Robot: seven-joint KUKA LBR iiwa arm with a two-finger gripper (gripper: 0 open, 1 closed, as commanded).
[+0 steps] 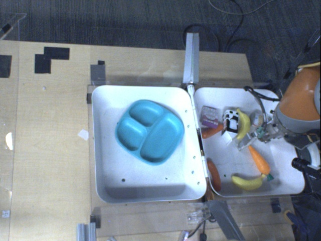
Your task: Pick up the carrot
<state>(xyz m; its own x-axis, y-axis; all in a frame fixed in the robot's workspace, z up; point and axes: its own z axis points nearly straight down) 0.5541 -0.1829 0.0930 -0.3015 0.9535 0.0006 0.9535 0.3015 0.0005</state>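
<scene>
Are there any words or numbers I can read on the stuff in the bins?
None can be read.
The small purple packet in the right bin has a pale patch that may be a label, too blurred to read.
The black-and-white toy beside it has dark patches, no letters.
The blue plate, the carrot and the bananas are plain.

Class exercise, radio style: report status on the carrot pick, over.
Gripper low in right bin, just above carrot. Carrot lying flat, not gripped. Banana touching its lower end; second banana beside gripper.
</scene>
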